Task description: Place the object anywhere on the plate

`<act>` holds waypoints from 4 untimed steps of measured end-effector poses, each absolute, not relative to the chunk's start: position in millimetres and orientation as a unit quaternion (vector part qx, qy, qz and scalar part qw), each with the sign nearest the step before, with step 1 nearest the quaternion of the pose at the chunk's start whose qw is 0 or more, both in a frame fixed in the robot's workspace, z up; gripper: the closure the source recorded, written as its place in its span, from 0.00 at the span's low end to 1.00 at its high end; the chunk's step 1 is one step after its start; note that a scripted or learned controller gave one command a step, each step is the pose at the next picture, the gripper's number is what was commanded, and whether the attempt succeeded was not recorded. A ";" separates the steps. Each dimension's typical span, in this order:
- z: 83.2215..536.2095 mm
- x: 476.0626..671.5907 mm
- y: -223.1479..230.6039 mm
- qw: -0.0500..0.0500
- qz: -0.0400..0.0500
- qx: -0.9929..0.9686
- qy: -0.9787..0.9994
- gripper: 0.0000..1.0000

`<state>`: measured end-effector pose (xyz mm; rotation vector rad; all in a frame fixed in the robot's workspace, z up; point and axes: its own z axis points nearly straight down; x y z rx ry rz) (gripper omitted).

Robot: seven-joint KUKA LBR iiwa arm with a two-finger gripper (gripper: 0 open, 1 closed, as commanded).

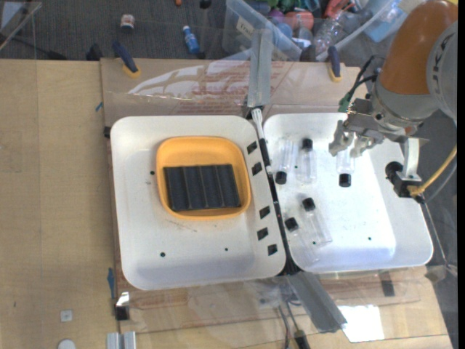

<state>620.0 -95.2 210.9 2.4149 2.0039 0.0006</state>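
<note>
Wooden bench [43,195] carries two white bins [138,260], yellow plate [203,151] centred in the left one, gripper [349,145] over right bin's far edge, jaw state indiscernible, toy-filled tub [305,6] beyond.

- The tabletop [51,195] is pale wood and takes up most of the view, with bare board stretching toward nine o'clock.
- Two shallow white bins sit directly on it, side by side and touching along a dark divider at the centre.
- The left bin [138,253] lies toward nine o'clock of centre; the right bin [392,231] toward three o'clock.
- A brown sheet [167,86] with clear plastic lies flat at twelve o'clock, just behind the bins.
</note>
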 end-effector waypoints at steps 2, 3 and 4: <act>215.9 667.2 -59.3 0.002 0.001 0.687 0.727 1.00; 227.1 667.5 -39.3 0.003 0.002 0.603 0.798 1.00; 252.8 667.4 -35.9 0.003 0.001 0.575 0.818 1.00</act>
